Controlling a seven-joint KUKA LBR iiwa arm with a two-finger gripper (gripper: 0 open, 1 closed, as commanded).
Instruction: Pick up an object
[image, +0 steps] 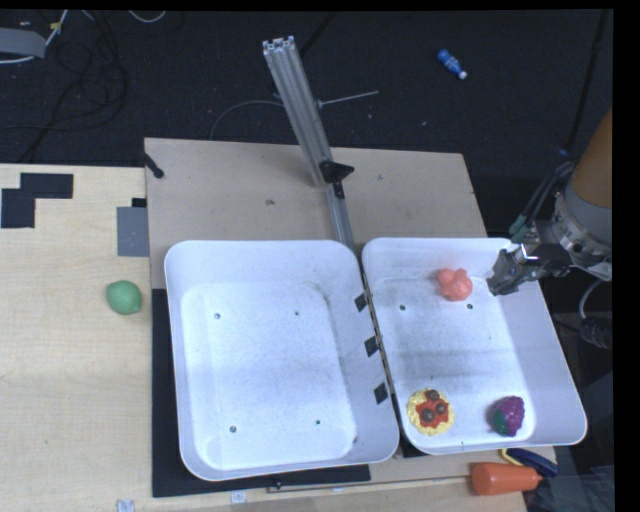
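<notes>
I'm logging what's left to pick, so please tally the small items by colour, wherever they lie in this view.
Pink/salmon: 1, pink item in the right bin.
Yellow with red: 1, round piece, right bin.
Purple: 1, grape bunch, right bin.
Green: 1, ball on the bench, left of the bins.
Orange: 1, carrot-like piece, below the right bin.
Blue: 1, small object on the dark floor.
Total: 6

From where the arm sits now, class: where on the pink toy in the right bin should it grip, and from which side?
Grip the pink toy across its rounded middle, coming straight down from above. It is a small lumpy blob lying on the floor of the right bin, with open space all round it, so fingers can close on either side. The gripper is already just to its right, near the bin's rim.
</notes>
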